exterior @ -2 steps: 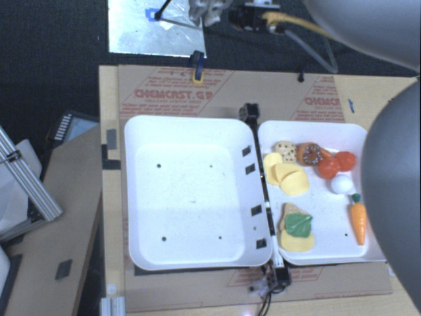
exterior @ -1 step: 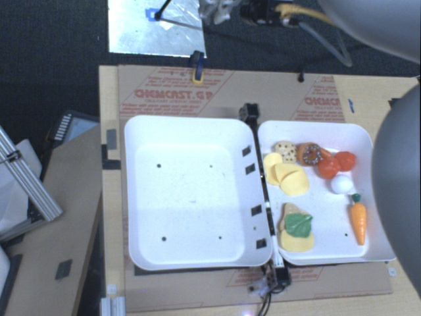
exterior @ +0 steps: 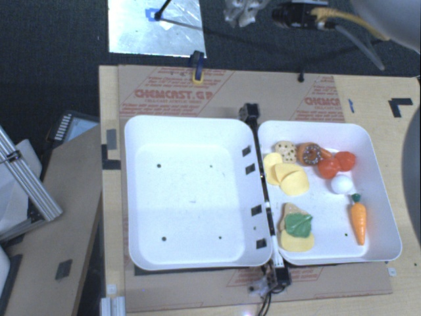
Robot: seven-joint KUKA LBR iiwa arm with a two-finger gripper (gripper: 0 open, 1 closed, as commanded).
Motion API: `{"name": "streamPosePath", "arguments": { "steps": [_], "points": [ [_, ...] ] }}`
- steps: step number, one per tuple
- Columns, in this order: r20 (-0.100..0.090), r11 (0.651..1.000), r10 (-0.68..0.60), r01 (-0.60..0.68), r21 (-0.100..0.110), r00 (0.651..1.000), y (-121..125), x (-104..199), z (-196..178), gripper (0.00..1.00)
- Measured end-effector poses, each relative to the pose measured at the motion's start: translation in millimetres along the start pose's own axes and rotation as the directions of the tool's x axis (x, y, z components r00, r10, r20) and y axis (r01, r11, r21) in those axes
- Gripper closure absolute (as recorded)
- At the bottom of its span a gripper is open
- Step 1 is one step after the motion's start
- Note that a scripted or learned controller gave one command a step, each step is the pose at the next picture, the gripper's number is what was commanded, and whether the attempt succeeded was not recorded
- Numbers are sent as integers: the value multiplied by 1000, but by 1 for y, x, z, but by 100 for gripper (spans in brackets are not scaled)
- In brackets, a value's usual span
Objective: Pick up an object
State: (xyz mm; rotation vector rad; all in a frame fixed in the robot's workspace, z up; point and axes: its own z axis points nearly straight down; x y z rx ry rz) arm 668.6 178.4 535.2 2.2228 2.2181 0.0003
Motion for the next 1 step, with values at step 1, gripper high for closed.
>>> {"name": "streamPosePath", "arguments": {
  "steps": [1],
  "points": [
    [0, 1000, -1, 1, 0, 1000, 0, -37, 0, 100]
  ]
}}
